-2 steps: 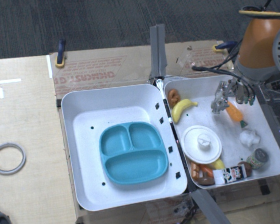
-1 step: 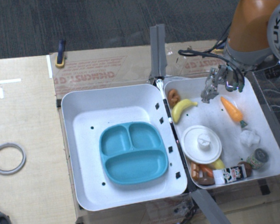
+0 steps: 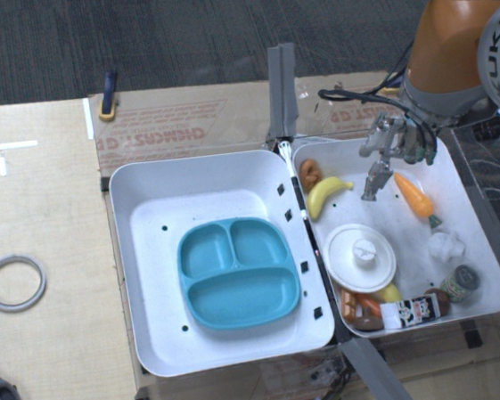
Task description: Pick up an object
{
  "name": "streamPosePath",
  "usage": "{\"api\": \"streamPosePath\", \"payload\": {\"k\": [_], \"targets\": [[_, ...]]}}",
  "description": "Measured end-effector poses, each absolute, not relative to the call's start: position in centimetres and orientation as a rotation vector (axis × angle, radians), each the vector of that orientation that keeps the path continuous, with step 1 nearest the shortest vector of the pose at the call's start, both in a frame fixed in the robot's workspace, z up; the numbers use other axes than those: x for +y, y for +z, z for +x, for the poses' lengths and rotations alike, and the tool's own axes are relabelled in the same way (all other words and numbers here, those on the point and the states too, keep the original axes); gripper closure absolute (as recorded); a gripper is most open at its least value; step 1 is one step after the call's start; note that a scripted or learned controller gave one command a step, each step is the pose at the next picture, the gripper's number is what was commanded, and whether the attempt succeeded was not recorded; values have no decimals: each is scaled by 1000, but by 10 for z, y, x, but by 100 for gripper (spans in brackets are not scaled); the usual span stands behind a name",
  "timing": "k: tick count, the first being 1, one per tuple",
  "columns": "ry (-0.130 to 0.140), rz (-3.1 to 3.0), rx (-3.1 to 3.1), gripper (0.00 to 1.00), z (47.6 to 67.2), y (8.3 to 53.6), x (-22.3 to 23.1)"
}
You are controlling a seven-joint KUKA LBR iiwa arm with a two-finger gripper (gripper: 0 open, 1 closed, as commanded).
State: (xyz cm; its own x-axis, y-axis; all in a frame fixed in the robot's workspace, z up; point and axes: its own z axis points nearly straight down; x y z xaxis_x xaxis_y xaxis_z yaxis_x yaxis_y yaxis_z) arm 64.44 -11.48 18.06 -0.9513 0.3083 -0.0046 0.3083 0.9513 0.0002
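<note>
Hand (image 3: 378, 174) low over right bin (image 3: 476, 214); beside carrot (image 3: 415, 196)

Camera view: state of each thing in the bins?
Blue divided plastic plate: flat in left bin, nothing on it.
Yellow banana: lying loose in right bin.
Orange carrot: lying beside gripper, not gripped.
White round lid: flat, knob up.
Two-finger gripper: above right bin, holding nothing.

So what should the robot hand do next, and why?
Probably lower a little toward the banana. The gripper hangs over the right bin with nothing between its fingers, and the banana lies just to its left in the picture, with the carrot on its other side. Either looks close enough to try.
</note>
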Motion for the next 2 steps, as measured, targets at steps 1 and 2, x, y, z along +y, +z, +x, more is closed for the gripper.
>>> {"api": "streamPosePath", "payload": {"k": [1,2], "targets": [[-2,496,3099,0,588,93,-173],[-2,412,3108,0,627,94,-217]]}}
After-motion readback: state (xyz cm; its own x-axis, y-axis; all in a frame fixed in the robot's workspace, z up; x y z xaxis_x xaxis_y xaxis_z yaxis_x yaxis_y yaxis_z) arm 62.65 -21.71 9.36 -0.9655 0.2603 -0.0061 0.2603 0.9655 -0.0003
